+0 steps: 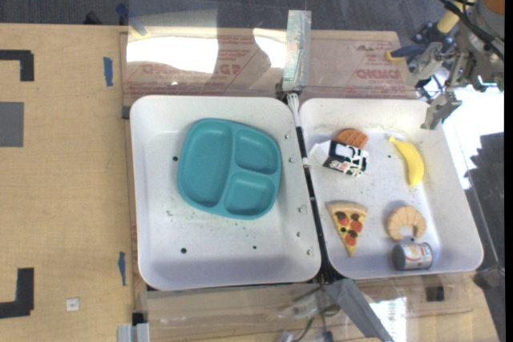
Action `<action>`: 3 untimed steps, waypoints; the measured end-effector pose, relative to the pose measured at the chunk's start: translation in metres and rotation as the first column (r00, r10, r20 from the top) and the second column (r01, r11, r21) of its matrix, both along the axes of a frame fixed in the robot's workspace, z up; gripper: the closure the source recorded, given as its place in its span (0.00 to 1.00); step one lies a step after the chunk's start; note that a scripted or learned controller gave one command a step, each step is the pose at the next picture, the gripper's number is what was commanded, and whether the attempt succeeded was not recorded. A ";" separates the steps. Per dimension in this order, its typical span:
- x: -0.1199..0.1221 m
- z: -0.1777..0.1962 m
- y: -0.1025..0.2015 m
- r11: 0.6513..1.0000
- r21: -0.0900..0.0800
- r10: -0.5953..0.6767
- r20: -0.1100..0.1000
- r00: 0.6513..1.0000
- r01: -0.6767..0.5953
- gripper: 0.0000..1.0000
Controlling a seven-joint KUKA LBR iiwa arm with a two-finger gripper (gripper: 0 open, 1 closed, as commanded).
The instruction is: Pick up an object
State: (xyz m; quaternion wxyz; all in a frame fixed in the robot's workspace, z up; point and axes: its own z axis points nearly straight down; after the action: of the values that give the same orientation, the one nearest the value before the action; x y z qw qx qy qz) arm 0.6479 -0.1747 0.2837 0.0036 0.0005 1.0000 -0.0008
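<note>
Left bin (152, 196): teal tray (228, 168) | right bin (453, 252): banana (411, 160), pizza slice (349, 224), croissant (406, 221), can (412, 255)

Two bins (152, 172), one tray (228, 168), one banana (410, 161), one can (412, 255).

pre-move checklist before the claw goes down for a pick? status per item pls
1. Claw sits at the top right corner of the right bin, nothing between its fingers: ok.
2. Finger opening: cannot tell.
3. Nearest target, banana, lies flat with bare floor around it: ok.
4. Croissant and can sit very close, contact unclear: cannot tell.
5. Pizza slice lies flat, apart from the rest: ok.
6. Teal plate in the left bin, away from the claw: ok.
</note>
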 end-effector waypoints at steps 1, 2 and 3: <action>-0.035 -0.118 0.030 0.977 0.003 -0.211 -0.012 0.977 0.211 0.00; -0.088 -0.161 0.081 0.901 0.004 -0.433 -0.004 0.901 0.433 0.00; -0.021 -0.176 0.073 0.701 -0.030 -0.713 -0.057 0.699 0.713 0.00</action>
State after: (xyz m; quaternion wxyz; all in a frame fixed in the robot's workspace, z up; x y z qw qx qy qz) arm 0.6264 -0.1018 0.1082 -0.0291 0.3872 0.9215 -0.0049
